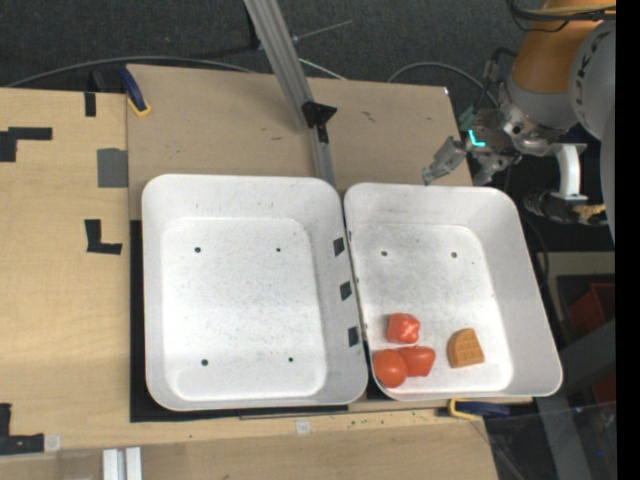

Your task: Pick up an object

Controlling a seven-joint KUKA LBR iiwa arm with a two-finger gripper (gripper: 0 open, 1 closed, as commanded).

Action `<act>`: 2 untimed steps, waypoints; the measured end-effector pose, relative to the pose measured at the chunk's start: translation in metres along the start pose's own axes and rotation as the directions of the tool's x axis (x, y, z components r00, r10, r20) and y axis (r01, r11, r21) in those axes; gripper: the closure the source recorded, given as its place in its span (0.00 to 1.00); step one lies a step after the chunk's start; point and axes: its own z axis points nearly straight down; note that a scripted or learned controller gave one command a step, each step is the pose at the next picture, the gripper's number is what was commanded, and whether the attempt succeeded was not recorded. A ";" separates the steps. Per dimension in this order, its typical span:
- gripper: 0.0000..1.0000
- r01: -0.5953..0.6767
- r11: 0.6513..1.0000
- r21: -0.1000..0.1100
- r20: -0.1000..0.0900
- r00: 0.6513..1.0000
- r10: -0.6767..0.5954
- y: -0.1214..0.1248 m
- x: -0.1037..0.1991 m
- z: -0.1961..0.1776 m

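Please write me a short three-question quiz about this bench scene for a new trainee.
1. True or false: the small tan waffle-textured block lies in the right-hand shallow white bin.
2. How many red rounded pieces lie in that bin? A) one B) three C) five
3. Fill in: the gripper hangs above the bin's ____ rim, apart from every object.

Key: 1 true. 2 B: the upper red lump, the lower red lump and the red piece beside it. 3 far. The left-hand shallow white bin plays no part in the answers.
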 end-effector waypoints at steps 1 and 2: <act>0.00 0.001 1.000 -0.004 0.002 1.000 -0.001 0.001 0.000 -0.003; 0.00 0.001 1.000 0.000 0.001 1.000 -0.001 0.003 0.005 0.042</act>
